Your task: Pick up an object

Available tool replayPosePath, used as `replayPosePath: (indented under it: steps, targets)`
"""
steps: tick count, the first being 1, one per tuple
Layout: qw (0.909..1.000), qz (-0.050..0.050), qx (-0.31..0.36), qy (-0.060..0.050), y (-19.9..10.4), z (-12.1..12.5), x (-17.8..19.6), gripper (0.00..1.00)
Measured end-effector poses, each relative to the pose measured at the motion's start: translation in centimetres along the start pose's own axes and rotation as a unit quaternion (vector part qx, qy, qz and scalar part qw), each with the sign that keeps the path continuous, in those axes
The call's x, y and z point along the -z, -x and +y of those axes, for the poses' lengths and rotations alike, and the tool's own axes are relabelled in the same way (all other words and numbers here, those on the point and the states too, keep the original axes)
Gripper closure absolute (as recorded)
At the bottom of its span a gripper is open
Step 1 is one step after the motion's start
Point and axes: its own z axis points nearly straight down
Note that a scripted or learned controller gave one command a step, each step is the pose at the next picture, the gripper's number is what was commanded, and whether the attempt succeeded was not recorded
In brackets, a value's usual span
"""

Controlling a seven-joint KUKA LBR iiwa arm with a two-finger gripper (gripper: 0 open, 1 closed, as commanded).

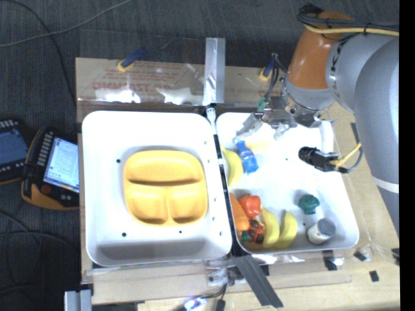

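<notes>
My gripper [262, 131] hangs over the far left part of the right bin [337, 186], its two fingers spread open with nothing between them. Just in front of the left fingertip lies a small blue bottle [246, 157], apart from the fingers. A yellow object [233, 166] rests beside the bottle against the bin's left wall. Along the near edge lie an orange-red toy [249, 207], a banana [283, 229], a green object [308, 203] and a small grey-white cup [322, 229].
The left bin [104, 148] holds a yellow divided tray [165, 186]. A ridge [219, 173] separates the two bins. A black cable connector [314, 155] hangs from the arm over the right bin. A handheld pendant [52, 167] lies left of the bench.
</notes>
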Motion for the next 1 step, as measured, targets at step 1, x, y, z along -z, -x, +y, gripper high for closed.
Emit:
replayPosePath:
  steps: [1]
  targets:
    - [0.9999,-0.003,0.011,0.005,2.71,3.01,-9.4,0.0]
